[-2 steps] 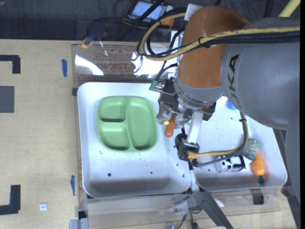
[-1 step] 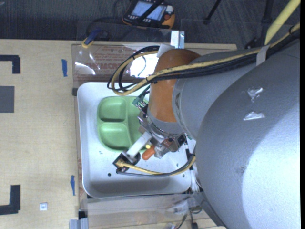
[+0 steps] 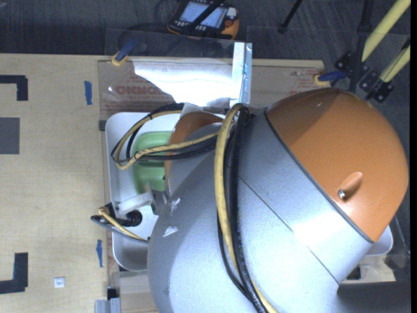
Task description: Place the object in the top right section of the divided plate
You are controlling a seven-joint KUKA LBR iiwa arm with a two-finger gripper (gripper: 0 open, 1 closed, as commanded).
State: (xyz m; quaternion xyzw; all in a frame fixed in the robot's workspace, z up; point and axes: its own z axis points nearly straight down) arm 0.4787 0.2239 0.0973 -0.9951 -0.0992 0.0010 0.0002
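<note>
A green plastic piece, which looks like part of the divided plate, lies in the left white bin; the arm and cables cover most of it. Just right of it a brown-orange curved thing shows at the bin's far side, and I cannot tell what it is. The arm reaches over the bin from the right. Its gripper sits low over the bin's near half, right by the green piece's near edge. The arm's bulk hides the plate's sections and anything under the gripper.
A clear plastic wall with a metal post stands behind the bins. Yellow and black cables loop over the green piece. A handheld pendant lies on the floor beyond the bench. The wooden bench top stretches left.
</note>
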